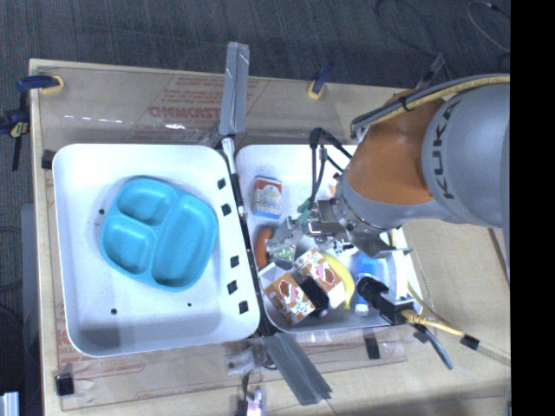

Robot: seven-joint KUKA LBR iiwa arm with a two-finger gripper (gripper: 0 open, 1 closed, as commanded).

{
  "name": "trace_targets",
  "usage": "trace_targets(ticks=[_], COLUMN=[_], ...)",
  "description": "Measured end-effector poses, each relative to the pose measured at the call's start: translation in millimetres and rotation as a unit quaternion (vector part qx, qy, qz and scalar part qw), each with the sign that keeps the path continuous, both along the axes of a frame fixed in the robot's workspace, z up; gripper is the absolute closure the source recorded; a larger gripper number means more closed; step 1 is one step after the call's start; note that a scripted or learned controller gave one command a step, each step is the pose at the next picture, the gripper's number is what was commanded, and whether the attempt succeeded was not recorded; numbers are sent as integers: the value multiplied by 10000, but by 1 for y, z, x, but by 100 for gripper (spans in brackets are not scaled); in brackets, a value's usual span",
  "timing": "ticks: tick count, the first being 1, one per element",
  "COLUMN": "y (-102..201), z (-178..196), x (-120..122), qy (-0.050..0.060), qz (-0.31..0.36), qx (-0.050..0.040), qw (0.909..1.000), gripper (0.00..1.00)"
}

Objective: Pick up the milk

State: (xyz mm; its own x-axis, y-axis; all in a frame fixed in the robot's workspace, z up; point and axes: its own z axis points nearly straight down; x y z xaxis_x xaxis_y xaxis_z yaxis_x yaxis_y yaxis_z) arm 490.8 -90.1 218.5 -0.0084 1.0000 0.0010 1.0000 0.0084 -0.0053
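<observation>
We see a pale wooden bench point(130, 111) with red printed lettering along its far side. Directly on it sit two shallow white bins, touching side by side. The left bin point(78, 319) lies left of the grey divider bar point(232, 89) that runs between them, and the right bin point(277, 156) just right of it. A blue clamp point(35, 83) grips the bench's far left corner, well left of the bar.

A bright blue tray point(159, 231) lies in a white bin point(78, 319); the arm point(434, 159) is grey and orange.
</observation>
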Motion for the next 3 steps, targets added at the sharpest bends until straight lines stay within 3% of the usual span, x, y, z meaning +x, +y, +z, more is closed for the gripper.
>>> trace_targets(ticks=[1,2,3], y=[-112,-62,-99], z=[85,64,-19], x=[29,19,49], qy=[-24,-13,3], qz=[273,-193,-589], qx=[-10,-5,-7], qw=[9996,9998,9983], gripper=[0,0,0])
